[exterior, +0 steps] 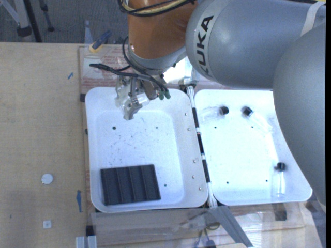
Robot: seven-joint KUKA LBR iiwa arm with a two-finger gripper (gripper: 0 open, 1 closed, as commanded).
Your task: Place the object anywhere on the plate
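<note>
Jaws [129, 110] hang over the far part of the left bin [178, 107], pointing down at its white floor; whether they are open or closed cannot be told from this slant, and nothing can be seen between them. They sit below a tangle of dark cables and metal fittings at the wrist, under the orange band [155, 19] of the grey arm [248, 35], which reaches in from the right and covers much of the upper right of the scene.

In the near part of the same bin lies a dark ribbed plate [129, 183], a flat rectangle with four lengthwise sections, slightly turned so its long edge runs a little off the bin's front wall. It rests well apart from the jaws, with bare, lightly speckled white floor between them. Which item is the one meant to go on the plate cannot be made out; the plate's top carries nothing.

Just beside, the right bin [289, 192] shares a middle wall with the left one. It holds three small dark bits [224, 110]: two near its far wall and one near its right side, partly under the arm.

Both bins sit on a tan desk [36, 112], where a small white disc [47, 179] lies well to the left.
</note>
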